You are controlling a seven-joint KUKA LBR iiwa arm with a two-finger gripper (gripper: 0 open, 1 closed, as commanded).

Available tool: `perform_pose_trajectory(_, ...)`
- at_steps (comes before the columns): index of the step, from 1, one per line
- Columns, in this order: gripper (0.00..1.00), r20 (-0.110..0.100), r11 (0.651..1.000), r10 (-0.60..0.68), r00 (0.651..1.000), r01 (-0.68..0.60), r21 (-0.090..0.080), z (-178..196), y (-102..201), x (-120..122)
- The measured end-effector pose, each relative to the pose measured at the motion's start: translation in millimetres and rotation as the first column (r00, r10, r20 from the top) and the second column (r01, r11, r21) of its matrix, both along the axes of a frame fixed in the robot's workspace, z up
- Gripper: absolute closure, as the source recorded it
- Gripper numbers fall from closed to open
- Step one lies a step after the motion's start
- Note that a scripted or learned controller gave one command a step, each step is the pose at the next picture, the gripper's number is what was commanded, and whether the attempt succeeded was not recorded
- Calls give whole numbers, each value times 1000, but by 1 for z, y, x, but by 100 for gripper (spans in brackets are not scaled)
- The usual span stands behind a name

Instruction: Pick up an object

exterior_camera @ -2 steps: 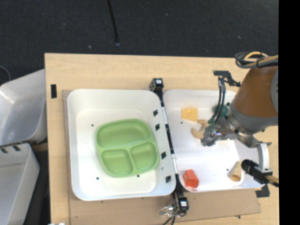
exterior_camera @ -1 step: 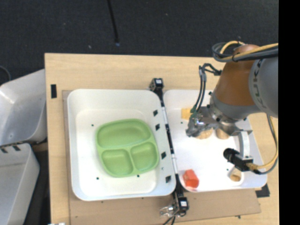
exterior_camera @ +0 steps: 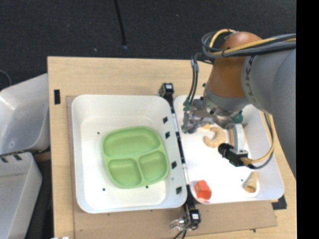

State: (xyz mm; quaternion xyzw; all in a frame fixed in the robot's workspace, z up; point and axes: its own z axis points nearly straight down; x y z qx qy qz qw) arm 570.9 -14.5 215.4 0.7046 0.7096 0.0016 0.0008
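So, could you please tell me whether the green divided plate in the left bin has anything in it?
Empty. The green plate lies flat, right side up in the left bin, and all three compartments show bare green.

A wooden bench (exterior_camera: 99, 71) carries two white bins side by side: the left bin (exterior_camera: 82, 133) and the right bin (exterior_camera: 271, 178).

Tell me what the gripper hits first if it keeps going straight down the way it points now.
Probably the white floor of the right bin, near its left wall. The gripper hangs above that spot, with the tan curved piece just beside it. Depth is hard to judge from above, so it may clip that piece.
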Motion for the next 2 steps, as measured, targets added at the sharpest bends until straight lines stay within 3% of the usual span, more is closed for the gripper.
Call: perform_pose_trajectory(2,100,0,1000,-1,1000,1,0,4,84,56)
